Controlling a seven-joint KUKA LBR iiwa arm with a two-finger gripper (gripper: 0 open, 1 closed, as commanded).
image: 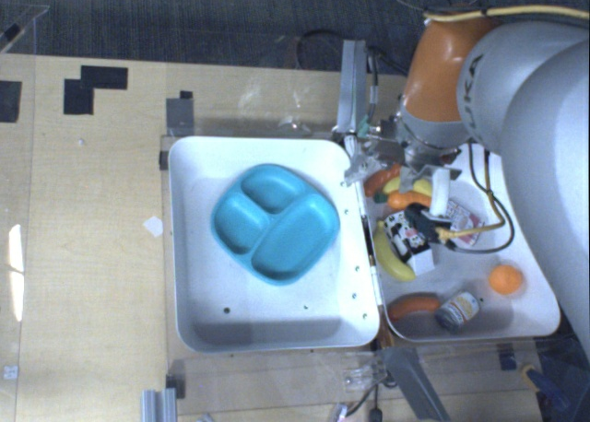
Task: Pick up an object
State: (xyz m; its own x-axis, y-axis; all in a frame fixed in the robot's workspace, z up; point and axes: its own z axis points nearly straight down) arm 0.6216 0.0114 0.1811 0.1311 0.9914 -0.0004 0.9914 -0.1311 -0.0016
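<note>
Roughly, gripper [419, 192] sat low in right bin [530, 314], over clutter near its upper-left corner; couldn't tell its state w/ wrist blocking. Judging by that, it was probably going for the pile beneath: orange-red items [385, 181] & a b/w carton [403, 231]. Further out from gripper: 1 banana [395, 263], 1 orange ball [505, 279], 1 brown piece [415, 304], 1 can [458, 310]. Left bin [198, 319] held 1 blue divided plate [275, 222]. 2 bins total on surface [83, 254].

Blue divided plate [276, 222] in left white bin [189, 254].
</note>
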